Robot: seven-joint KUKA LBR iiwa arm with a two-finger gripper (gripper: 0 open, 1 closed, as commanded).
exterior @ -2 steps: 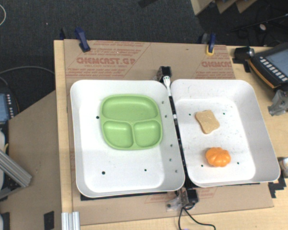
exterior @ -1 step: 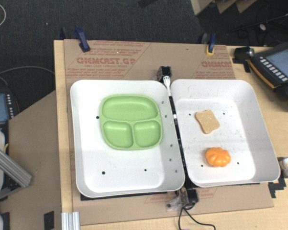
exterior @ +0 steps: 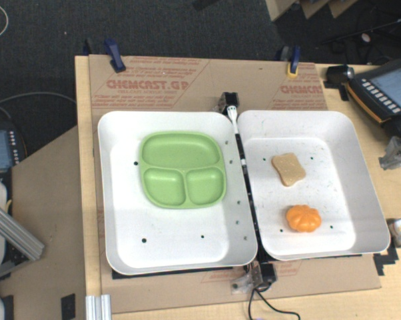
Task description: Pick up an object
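- Camera view: small orange toy [exterior: 302, 219] and tan bread toy [exterior: 289, 169] lying apart in right bin [exterior: 344, 185], on the arm's side; loose, so likely easy to grab
- Green tray [exterior: 183, 169] flat in left bin [exterior: 120, 199]; probably too wide to pinch
- Gripper apart or together: cannot tell

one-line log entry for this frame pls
left bin: green divided plate | right bin: tan bread slice, orange pumpkin-like toy, apart | nothing picked yet
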